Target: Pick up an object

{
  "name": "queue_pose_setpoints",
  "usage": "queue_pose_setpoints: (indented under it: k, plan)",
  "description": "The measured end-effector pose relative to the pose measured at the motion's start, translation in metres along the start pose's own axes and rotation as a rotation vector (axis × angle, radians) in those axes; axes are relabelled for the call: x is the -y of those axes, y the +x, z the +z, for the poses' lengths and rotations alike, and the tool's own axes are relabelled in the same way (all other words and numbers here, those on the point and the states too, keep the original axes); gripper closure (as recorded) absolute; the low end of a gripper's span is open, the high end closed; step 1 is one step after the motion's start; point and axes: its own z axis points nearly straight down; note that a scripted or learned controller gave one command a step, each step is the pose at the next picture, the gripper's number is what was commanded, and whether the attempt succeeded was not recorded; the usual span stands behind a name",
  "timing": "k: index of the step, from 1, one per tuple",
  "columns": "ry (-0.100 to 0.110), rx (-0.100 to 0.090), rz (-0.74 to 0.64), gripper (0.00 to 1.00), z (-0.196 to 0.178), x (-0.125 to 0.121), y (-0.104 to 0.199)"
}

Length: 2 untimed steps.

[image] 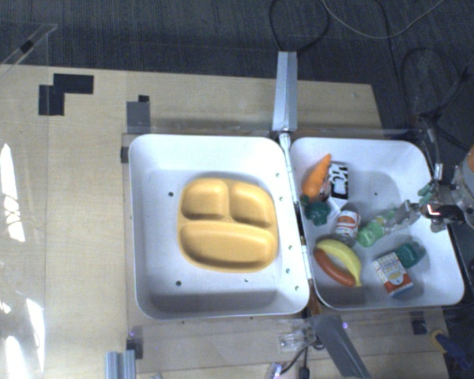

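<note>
Banana (339, 253) lies touching the hot dog (339, 269), both left of the juice carton (391, 272). Right of the carton, the gripper (433, 200) sits at the bin rim (450, 243); its grip state cannot be told.

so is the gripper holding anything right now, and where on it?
Cannot be told. The gripper sits low over the right bin, beside a green object, but the view is too small and blurred to show a hold.

arm (472, 188): grey wrist | orange band above it | small red light near its tip
</note>
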Motion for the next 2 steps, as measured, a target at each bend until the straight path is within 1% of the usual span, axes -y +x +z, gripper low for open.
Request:
queue_pose_setpoints:
  k: [1,2]
  plan:
    - [0.001,-0.001,-0.307,0.00,0.124,-0.040,0.051]
    - [-0.008,0.001,-0.235,0.00,0.136,-0.113,0.051]
